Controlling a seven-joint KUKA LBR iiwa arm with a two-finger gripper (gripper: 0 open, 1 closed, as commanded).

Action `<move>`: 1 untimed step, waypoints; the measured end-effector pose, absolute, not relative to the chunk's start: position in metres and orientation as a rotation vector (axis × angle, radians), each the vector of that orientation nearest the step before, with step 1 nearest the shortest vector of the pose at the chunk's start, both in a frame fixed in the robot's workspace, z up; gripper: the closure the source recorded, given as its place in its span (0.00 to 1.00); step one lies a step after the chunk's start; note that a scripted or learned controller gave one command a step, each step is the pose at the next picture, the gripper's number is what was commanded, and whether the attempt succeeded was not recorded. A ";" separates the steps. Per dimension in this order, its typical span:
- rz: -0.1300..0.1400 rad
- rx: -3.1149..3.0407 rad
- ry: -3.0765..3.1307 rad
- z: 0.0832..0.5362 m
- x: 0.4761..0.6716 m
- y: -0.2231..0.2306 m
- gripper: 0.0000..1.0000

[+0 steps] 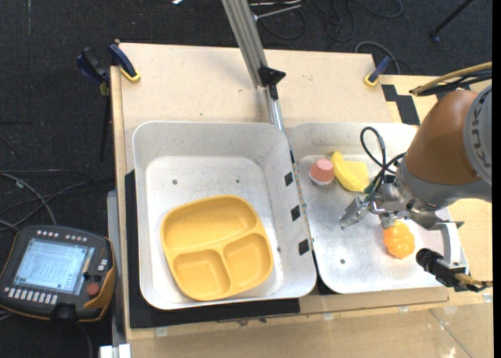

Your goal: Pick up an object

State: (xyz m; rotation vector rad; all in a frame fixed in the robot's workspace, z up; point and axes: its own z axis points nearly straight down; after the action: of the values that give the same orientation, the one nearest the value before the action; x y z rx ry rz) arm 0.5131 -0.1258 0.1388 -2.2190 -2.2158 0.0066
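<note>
In the right bin (pixel 344 270) lie a yellow banana-like piece (pixel 350 172), a small pink cup-shaped object (pixel 321 170) beside it, and an orange fruit-shaped toy (pixel 398 240) further front. My gripper (pixel 358 212) hangs over the middle of this bin, left of the orange toy and in front of the yellow piece. Its fingers (pixel 349 216) are spread apart with nothing between them. The arm's grey wrist and orange band cover the bin's right side.
The left bin (pixel 156 153) holds a yellow three-compartment tray (pixel 217 247). A metal pole (pixel 244 27) slants down to the bins' shared wall. A teach pendant (pixel 51 270) lies off the bench at the left. Clamps sit at the bench's back corners.
</note>
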 end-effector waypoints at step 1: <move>0.000 -2.222 -2.221 0.152 0.515 -0.126 1.00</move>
State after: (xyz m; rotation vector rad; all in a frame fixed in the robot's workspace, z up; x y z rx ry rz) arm 0.5155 -0.1256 0.1521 -2.2219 -2.2215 -0.0004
